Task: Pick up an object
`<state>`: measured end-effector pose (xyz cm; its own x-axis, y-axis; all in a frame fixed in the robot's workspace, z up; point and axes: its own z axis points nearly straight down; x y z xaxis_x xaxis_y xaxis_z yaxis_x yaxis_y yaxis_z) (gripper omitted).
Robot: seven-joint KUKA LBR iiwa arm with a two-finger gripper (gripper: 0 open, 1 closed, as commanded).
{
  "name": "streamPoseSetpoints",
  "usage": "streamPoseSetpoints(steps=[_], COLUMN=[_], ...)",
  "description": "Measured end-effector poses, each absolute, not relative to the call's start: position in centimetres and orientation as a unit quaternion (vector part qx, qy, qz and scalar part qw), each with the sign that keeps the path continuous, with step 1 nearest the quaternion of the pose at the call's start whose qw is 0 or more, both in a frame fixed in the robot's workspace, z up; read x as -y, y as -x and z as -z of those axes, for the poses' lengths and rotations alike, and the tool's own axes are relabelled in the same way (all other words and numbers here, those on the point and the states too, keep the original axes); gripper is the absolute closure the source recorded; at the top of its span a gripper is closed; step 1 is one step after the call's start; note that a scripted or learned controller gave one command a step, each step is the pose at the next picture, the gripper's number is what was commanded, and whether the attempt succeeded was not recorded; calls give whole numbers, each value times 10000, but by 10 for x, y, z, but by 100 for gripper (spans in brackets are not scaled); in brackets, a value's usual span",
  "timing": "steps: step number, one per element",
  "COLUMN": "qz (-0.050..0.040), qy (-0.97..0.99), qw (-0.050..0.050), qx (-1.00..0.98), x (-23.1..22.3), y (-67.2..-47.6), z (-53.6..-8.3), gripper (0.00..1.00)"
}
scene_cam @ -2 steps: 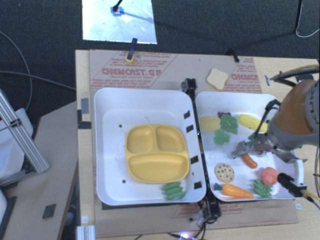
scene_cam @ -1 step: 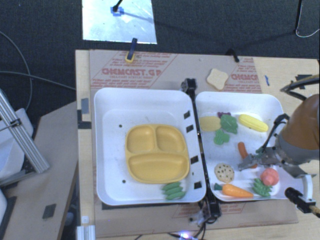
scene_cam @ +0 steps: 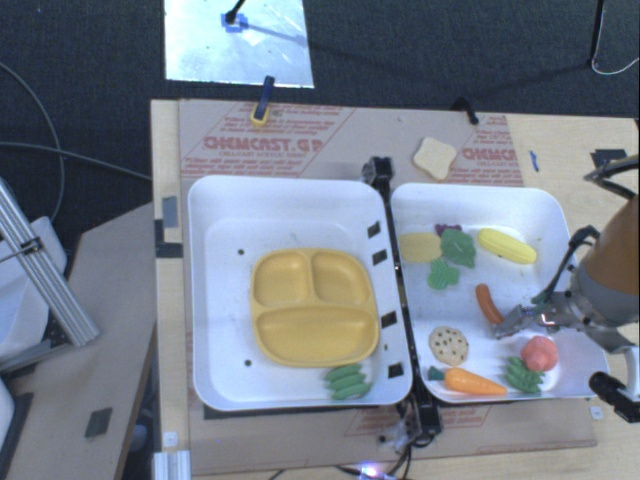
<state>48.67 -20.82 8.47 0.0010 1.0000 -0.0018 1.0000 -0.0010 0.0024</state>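
Observation:
My gripper (scene_cam: pixel 556 334) hangs over the front right part of the right bin (scene_cam: pixel 556 208), its fingers spread open. One finger (scene_cam: pixel 512 324) points left toward a red sausage (scene_cam: pixel 488 304). A red tomato (scene_cam: pixel 540 353) lies just below the gripper, between the spread fingers and not gripped. Beside the tomato are a green leafy piece (scene_cam: pixel 520 376), a carrot (scene_cam: pixel 475 381) and a cookie (scene_cam: pixel 449 345). Further back lie a corn cob (scene_cam: pixel 507 246), a yellow piece (scene_cam: pixel 420 247) and green vegetable pieces (scene_cam: pixel 458 248).
The left bin (scene_cam: pixel 225 268) holds a yellow divided plate (scene_cam: pixel 315 306) and a green pea pod (scene_cam: pixel 346 380) at its front. A bread slice (scene_cam: pixel 435 157) lies on the cardboard behind the bins. The grey arm (scene_cam: pixel 608 278) enters from the right.

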Motion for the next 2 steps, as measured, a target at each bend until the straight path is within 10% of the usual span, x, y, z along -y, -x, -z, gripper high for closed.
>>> streamPoseSetpoints(steps=[2], qz=[-11], qy=[-7052], qw=[16], qx=[-7090], x=[206], y=[-524], z=[-91], gripper=[0])
